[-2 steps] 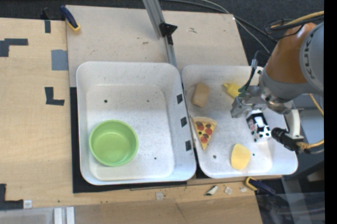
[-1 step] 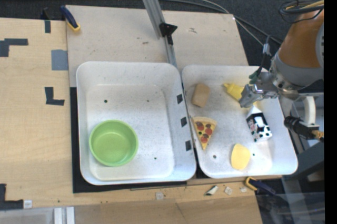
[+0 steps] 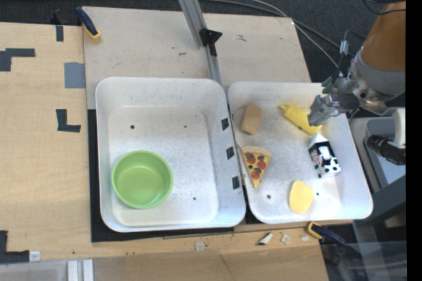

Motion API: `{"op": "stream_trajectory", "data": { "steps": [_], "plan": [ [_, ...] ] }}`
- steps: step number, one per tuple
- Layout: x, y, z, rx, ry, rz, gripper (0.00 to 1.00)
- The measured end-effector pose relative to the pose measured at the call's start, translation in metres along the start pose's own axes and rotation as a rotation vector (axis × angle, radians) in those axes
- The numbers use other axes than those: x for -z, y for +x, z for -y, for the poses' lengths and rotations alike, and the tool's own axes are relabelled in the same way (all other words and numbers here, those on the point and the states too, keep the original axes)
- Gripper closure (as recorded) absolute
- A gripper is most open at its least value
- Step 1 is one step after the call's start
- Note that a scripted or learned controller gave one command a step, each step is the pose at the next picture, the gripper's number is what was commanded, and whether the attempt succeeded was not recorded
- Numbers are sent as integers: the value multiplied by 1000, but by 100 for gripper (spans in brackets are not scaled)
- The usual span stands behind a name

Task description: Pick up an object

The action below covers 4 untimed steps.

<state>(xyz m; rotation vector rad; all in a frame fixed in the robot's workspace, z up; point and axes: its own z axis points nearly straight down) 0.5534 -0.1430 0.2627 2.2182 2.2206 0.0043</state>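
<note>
The right bin (image 3: 346, 207) holds a yellow banana-like toy (image 3: 295, 117), a tan block (image 3: 250, 119), a pizza slice toy (image 3: 256, 165), a yellow round piece (image 3: 301, 196) and a black-and-white cow-patterned item (image 3: 324, 158). My gripper (image 3: 319, 112) hangs at the right end of the yellow banana toy, close above the bin floor. Nothing can be made out between its fingers. A green bowl (image 3: 142, 179) sits in the left bin (image 3: 158, 92), at its near left corner.
A slanted metal pole (image 3: 191, 6) rises behind the bins, ending at a black clamp near their shared wall. Cables run across the bench at the back right. A blue-and-yellow clamp (image 3: 88, 23) sits at the board's far left corner.
</note>
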Motion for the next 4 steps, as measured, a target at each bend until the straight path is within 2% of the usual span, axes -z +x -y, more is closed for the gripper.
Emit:
{"op": "stream_trajectory", "data": {
  "steps": [1, 3, 4],
  "plan": [
    [-17, 53, -10, 5, 8, -2, 100],
    [-24, 176, -31, 7, 8, -2, 100],
    [-36, 234, -55, 6, 8, -1, 100]
  ]
}}
